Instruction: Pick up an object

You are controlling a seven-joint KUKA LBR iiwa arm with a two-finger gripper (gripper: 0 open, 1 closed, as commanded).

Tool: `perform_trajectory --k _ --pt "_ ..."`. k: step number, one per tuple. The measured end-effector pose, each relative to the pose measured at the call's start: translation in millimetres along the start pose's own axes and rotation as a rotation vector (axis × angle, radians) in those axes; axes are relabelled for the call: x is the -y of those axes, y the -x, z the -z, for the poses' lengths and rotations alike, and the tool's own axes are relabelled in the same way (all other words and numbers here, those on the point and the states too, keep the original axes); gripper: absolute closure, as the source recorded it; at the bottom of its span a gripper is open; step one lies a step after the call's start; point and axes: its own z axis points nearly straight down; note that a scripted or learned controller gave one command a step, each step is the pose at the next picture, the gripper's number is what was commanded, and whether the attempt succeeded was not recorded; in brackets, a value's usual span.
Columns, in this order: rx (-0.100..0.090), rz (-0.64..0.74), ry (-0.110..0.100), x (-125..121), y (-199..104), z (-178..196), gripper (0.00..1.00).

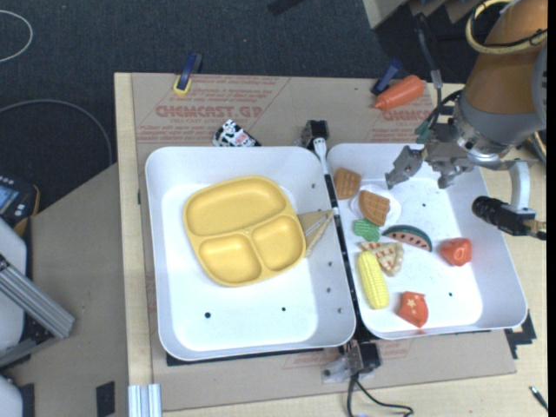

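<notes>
Dark carpet all around, and a tan board surface point(261, 102) carrying two white bins side by side. In the right bin point(486, 294) sit the toy foods: corn point(373, 278), a watermelon slice point(408, 237), a pizza wedge point(387, 255), bread pieces point(374, 205), two red pieces near the front edge. Over that bin's back half hangs the end effector point(427, 168), fingers spread apart, nothing between them. The left bin point(174, 320) holds a yellow divided tray point(243, 229). An orange carrot toy point(400, 92) lies on the board behind.
</notes>
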Motion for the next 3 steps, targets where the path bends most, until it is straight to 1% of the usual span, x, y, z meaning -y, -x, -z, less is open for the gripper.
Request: perform_trajectory --k 1,2,3 --pt "0.001 0.002 0.013 -2.5 -0.1 7.0 0.0" --pt "0.0 0.002 0.006 -1.8 -5.8 -55.7 0.0" --pt "0.0 0.001 0.006 -0.1 -6.1 -98.7 0.0"
